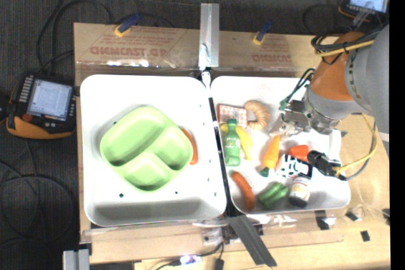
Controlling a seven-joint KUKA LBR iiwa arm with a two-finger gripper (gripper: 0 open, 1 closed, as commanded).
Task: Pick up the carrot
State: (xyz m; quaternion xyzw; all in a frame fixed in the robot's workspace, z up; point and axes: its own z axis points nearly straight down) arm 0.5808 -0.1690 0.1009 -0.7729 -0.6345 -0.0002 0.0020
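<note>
The carrot (271, 152) is orange with a green tip at its lower end. It lies slanted in the middle of the right bin (342, 199), just right of a yellow banana (245, 143). My gripper (286, 126) hangs over the right bin, a little above and to the right of the carrot's upper end. The grey wrist and orange band reach in behind it from the right. I see nothing held by the gripper.
Around the carrot lie a bagel (256, 114), a green bottle (231, 142), a red sausage (243, 190), a green pepper (273, 194), a small jar (299, 190) and a black-and-white spotted item (290, 167). The left bin (95, 199) holds a green divided plate (147, 147).
</note>
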